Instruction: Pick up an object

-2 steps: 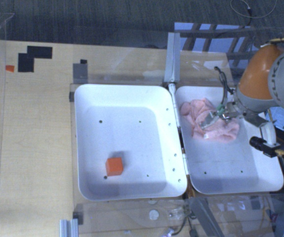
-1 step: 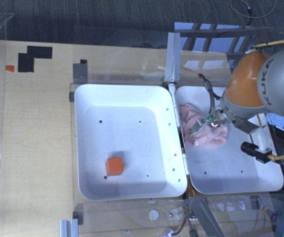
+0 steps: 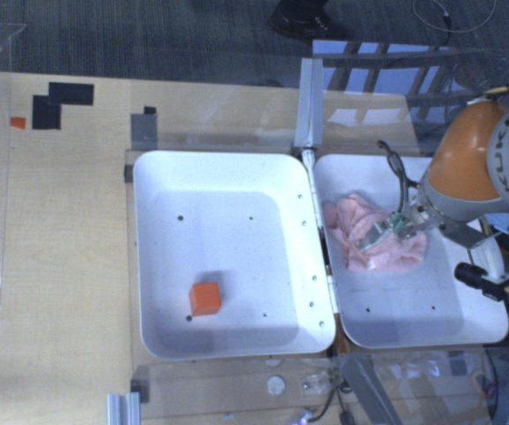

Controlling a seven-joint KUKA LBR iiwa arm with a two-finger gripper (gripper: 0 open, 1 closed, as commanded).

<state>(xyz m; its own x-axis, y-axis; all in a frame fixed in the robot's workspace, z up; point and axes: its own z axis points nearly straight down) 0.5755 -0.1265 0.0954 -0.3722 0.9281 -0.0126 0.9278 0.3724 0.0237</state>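
Observation:
A crumpled pink cloth (image 3: 358,235) lies in the right bin (image 3: 413,326), toward its left side. My gripper (image 3: 383,231) reaches down from the right and rests right on top of the cloth's middle. The grey arm with its orange band (image 3: 463,162) hangs over the bin's upper right part. A small orange cube (image 3: 205,298) sits in the left bin (image 3: 219,180), near its lower left.
A metal divider rail (image 3: 308,113) runs between the two bins at the back. Black patches (image 3: 59,103) and a small orange marker (image 3: 18,123) lie on the wooden bench at far left. Cables and brackets sit along the front edge (image 3: 325,383).

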